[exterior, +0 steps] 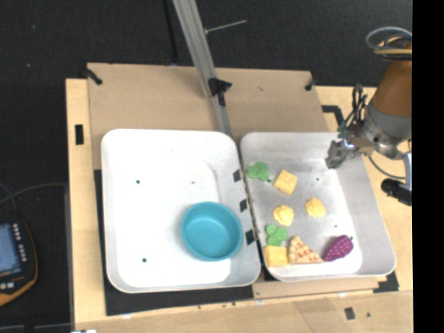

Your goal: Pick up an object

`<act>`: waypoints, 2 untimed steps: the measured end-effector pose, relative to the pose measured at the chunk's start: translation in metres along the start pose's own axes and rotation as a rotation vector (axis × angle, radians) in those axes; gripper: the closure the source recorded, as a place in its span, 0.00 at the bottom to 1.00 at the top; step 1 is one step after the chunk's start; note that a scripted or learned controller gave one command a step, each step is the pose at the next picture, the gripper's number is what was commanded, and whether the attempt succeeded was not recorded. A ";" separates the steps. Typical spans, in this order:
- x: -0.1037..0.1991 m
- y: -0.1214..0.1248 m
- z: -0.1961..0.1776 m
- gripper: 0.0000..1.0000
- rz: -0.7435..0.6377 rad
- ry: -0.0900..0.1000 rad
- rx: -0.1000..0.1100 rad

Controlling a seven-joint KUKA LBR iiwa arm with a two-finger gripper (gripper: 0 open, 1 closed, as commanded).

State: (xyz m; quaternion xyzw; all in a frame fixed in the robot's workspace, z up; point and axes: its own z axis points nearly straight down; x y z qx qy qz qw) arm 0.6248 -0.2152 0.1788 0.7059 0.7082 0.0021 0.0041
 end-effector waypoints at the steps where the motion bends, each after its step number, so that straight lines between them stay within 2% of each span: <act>1: -0.002 0.002 -0.055 1.00 -0.001 0.000 0.001; 2: 0.049 0.002 -0.047 1.00 -0.002 0.002 0.007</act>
